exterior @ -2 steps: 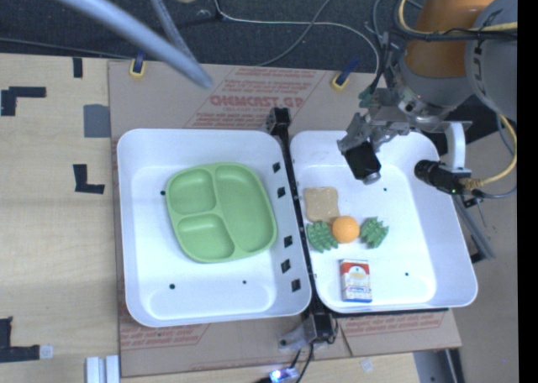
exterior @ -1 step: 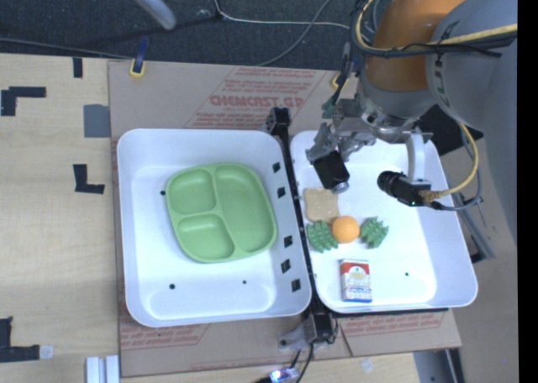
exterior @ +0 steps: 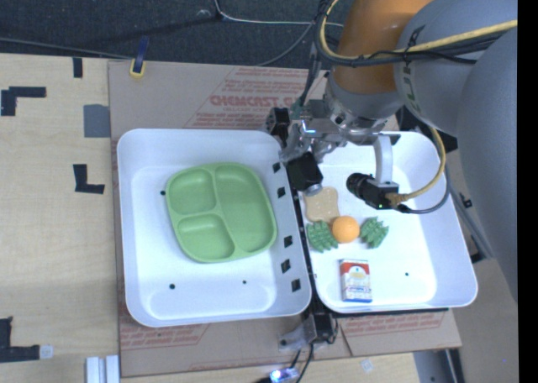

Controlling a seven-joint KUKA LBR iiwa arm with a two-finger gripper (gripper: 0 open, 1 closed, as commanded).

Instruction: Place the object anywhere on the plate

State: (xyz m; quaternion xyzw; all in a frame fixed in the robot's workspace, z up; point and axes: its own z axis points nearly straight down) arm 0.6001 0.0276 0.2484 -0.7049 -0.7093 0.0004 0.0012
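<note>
A light green plate [exterior: 222, 211] with three compartments lies in the left bin [exterior: 143, 154], nothing on it. In the right bin [exterior: 420, 289] a tan slice of toast [exterior: 322, 204] lies near the divider, with a small orange [exterior: 345, 229] just below it. Green leafy pieces flank the orange, one to its left [exterior: 320, 235] and one to its right [exterior: 374, 232]. A small red, white and blue carton [exterior: 356, 280] lies nearer the front. My gripper [exterior: 303, 169] hangs over the right bin's upper left corner, just above the toast, by the wall between the bins.
The grey arm with its orange band [exterior: 378, 20] covers the upper right of the view and the right bin's far side. A black cable [exterior: 420, 188] loops beside the wrist. Both bins sit on cardboard [exterior: 210, 96] on the wooden bench.
</note>
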